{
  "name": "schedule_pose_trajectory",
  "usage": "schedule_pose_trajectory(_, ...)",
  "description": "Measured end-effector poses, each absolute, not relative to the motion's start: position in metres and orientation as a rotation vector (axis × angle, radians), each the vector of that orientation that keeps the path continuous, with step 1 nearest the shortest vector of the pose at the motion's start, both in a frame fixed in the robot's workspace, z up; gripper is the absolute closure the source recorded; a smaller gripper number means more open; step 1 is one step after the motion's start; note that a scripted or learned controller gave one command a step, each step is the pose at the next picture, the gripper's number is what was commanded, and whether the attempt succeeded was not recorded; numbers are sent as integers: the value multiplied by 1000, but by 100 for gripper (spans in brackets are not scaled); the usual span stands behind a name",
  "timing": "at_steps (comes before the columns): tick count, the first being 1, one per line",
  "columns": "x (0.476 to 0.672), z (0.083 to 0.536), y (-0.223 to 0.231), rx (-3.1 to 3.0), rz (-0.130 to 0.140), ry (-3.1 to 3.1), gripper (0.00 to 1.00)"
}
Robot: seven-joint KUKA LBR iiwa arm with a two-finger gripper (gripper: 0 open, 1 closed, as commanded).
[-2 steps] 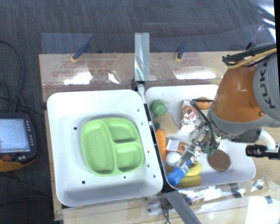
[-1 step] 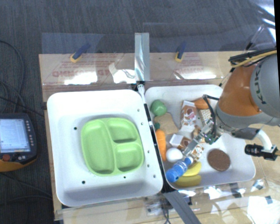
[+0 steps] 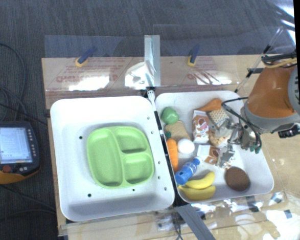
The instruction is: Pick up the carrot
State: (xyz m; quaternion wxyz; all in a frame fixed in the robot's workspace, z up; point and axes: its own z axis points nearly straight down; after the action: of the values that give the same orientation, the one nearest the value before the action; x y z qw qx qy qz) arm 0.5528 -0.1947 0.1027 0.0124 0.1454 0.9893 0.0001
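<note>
Two white bins sit side by side on the bench: left bin [image 3: 73,199] holds a green tray [image 3: 120,156] w/ compartments; right bin [image 3: 264,183] is crowded. The arm [image 3: 272,100], orange band showing, reaches in from the right, over the right bin's right half. Gripper [image 3: 230,148] hangs at about mid-bin, above a litter of snack packets [image 3: 208,128]; can't tell its opening, as the tip blurs into the packets, and nothing is seen held in it. Further items, big to small: banana [image 3: 200,187] along the bin's near edge, brown ball [image 3: 237,178] to its right, blue bottle [image 3: 187,171], green fruit [image 3: 169,115] at the far-left corner, white egg [image 3: 185,146]. The carrot [image 3: 172,152] lies tight against the bin's left wall, just beside the divider between bins, long axis running far-to-near, i.e. roughly parallel w/ that wall. Key relation: carrot is to the gripper's left in this view, at about the same depth, w/ the egg and packets between them. Judgement: next move needs a sideways traverse toward the left wall, then fingers set across the carrot's short width; wall on one side and egg touching or nearly so on the other leave little room.
</note>
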Motion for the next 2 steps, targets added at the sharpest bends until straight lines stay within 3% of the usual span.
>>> schedule_pose_trajectory(1, 496, 99, -165, 437, -13, 3066, 0)
schedule_pose_trajectory(2, 506, 97, -164, 561, -5, 3067, 0)
